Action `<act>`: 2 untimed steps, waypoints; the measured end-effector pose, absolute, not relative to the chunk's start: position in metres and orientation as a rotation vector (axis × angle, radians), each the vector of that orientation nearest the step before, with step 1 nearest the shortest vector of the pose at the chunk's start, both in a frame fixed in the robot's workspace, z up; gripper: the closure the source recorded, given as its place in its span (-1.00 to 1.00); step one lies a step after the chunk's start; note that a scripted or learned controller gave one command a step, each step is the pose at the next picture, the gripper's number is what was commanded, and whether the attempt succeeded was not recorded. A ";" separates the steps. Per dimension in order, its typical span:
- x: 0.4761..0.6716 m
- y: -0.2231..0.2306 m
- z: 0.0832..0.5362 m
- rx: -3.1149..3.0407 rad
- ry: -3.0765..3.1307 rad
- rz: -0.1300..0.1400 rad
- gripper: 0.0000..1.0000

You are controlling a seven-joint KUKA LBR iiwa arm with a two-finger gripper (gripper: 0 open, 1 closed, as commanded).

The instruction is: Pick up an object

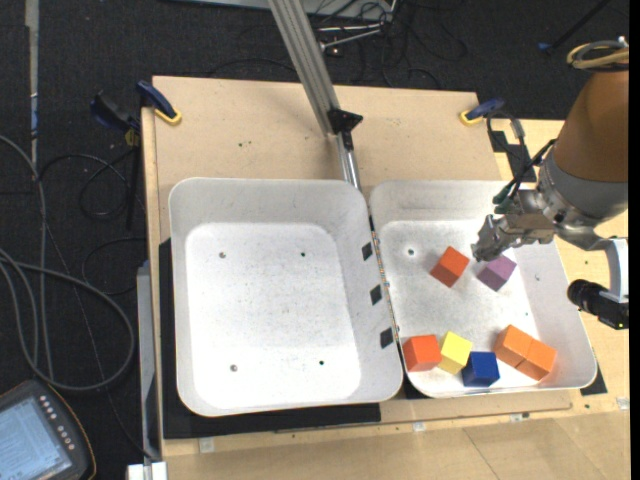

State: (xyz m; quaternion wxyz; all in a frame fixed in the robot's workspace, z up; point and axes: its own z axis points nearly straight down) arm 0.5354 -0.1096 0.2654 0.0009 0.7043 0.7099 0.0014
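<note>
A KUKA arm [596,158], grey with an orange band above its wrist, reaches in from the right over a pale wooden bench [250,128] that carries two shallow white bins. Well to the left of the gripper [492,251] lies the left bin [200,208], its speckled floor showing a few small dark holes. A slanted metal pole [305,53] crosses the top of the scene and meets the bench up and to the left of the gripper, near the seam between the two bins. Blue and yellow clamps [155,103] grip the bench's far corners.

The gripper hangs low inside the right bin [420,203], near its upper right part. Just left of it, slightly lower, sits a tilted orange cube [450,266]. A purple cube [496,271] lies directly below the fingertips, so close that it appears to touch them; whether the fingers are spread or closed around it cannot be told from this angle.

Farther below the gripper, along the near wall of the right bin, a row of blocks is gathered: a red-orange cube [422,352] down and to the left, a yellow cube [455,351] touching it, a blue cube [481,368] just beside the yellow one, and a larger orange block [525,352] down and to the right, close to the blue cube.
</note>
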 end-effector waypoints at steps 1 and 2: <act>0.543 -0.057 0.270 2.212 2.231 0.004 1.00; 0.543 -0.001 0.272 2.212 2.232 0.002 1.00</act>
